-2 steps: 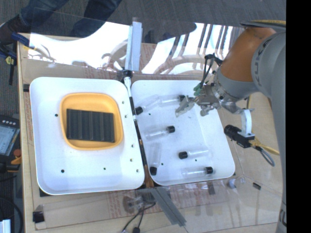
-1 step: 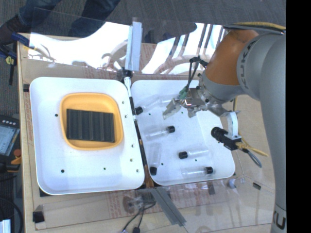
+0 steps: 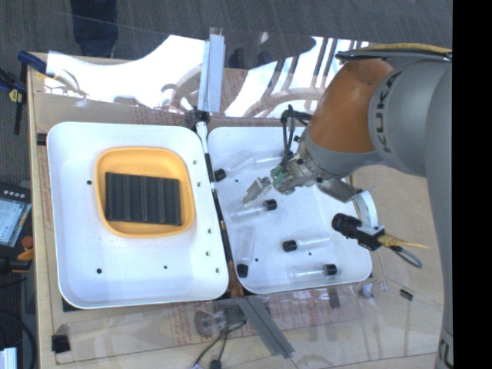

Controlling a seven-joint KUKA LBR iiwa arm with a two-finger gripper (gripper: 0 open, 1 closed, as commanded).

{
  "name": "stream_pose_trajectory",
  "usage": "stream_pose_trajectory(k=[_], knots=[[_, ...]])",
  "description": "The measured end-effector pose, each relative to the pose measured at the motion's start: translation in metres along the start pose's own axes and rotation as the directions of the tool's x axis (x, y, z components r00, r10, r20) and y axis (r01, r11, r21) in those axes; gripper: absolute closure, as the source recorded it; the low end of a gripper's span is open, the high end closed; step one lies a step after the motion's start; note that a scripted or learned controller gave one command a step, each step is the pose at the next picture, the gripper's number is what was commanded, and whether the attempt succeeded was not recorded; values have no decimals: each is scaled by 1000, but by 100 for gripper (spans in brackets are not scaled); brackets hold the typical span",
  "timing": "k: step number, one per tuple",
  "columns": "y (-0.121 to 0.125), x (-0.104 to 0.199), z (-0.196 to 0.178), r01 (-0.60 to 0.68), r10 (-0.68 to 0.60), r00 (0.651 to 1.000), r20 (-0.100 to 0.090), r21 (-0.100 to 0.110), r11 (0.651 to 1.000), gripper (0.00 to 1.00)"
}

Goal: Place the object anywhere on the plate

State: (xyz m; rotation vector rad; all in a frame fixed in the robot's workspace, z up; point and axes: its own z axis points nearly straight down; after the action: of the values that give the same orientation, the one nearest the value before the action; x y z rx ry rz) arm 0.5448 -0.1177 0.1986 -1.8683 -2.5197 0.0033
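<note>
Yellow plate with a dark ribbed centre sits in the left bin, and nothing rests on it. Over in the right bin, clear tubes with black caps lie scattered: one just below the gripper, one near the middle, one by the front wall. The gripper hangs low over the bin's upper middle, angled leftward; whether anything sits between its tips, I cannot tell. The grey arm with its orange band reaches in from the right.
</note>
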Motion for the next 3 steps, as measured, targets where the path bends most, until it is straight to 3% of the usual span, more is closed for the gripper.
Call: stream_pose_trajectory(k=[1,2,3], knots=[[11,56,9,201,-201,980,0,1,980,0],[31,12,-4,168,-168,986,3,-2,986,0],[73,30,7,478,-478,878,5,-2,878,0]])
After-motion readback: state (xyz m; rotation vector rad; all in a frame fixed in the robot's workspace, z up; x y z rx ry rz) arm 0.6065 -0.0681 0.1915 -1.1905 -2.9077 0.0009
